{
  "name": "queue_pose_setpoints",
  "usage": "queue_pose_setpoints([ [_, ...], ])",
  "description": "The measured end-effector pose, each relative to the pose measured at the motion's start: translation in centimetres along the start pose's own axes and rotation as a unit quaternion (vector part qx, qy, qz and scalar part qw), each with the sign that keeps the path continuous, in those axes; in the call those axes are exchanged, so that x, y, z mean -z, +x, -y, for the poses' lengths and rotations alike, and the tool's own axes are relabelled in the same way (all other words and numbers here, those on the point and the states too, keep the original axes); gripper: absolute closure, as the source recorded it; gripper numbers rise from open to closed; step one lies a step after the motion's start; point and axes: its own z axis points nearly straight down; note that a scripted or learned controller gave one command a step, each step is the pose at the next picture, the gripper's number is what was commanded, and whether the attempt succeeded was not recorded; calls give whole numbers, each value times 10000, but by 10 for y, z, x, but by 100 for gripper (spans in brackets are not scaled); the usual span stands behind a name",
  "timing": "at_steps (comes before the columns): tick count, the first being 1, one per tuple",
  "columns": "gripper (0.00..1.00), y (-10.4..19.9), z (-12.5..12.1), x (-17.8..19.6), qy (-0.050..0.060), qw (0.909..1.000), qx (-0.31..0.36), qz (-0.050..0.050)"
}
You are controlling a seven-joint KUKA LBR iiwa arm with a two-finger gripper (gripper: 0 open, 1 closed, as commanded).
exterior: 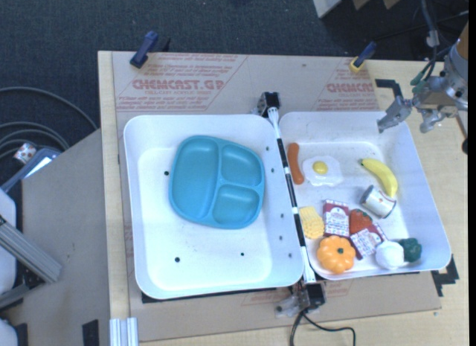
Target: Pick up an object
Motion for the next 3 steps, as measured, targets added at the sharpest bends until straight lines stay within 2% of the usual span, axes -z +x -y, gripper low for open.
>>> queue_pose_setpoints([
  [1, 0, -11, 34, -135, 9, 10000, -7, -2],
  [2, 0, -10, -46, -158, 9, 10000, 12, -34],
  [3, 0, 49, -45, -158, 6, 10000, 8, -5],
])
